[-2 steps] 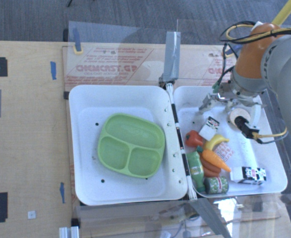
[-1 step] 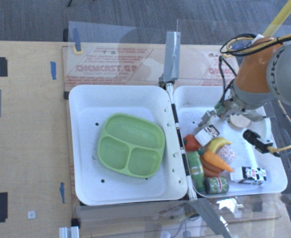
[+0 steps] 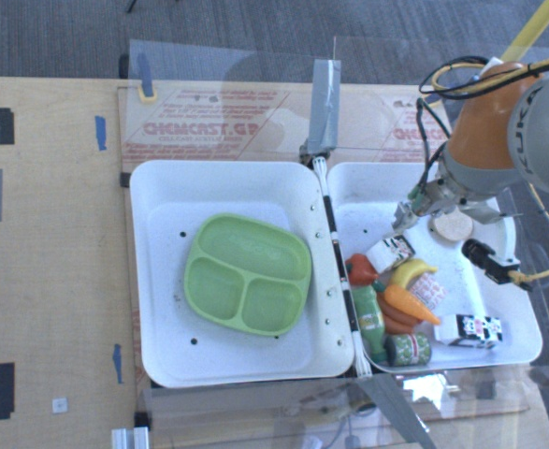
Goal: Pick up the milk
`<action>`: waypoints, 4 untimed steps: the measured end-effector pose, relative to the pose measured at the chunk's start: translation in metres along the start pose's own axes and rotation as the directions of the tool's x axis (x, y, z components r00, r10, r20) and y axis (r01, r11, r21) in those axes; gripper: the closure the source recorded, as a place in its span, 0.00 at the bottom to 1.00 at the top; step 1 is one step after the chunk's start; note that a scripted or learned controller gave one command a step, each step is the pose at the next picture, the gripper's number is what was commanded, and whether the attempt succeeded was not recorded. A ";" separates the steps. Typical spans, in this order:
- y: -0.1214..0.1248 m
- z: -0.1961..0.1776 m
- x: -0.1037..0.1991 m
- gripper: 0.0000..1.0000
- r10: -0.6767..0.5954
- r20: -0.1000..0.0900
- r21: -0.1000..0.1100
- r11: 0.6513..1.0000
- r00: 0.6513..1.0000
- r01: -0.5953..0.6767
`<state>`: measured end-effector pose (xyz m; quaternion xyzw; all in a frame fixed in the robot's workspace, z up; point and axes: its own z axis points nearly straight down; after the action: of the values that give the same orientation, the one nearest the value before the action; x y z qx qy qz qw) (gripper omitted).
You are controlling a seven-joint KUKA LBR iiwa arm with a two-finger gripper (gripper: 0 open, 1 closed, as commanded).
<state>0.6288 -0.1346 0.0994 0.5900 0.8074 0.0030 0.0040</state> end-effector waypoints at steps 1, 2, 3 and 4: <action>0.000 0.000 0.000 0.00 0.000 0.000 0.000 1.000 1.000 0.000; 0.029 0.001 -0.039 0.00 -0.041 -0.001 0.006 0.999 0.999 0.041; 0.000 0.012 0.038 0.00 -0.128 -0.003 0.004 0.992 0.992 0.128; 0.002 0.000 0.036 1.00 -0.126 0.001 -0.003 0.992 0.992 0.126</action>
<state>0.6196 -0.1000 0.0993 0.5381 0.8429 0.0038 0.0055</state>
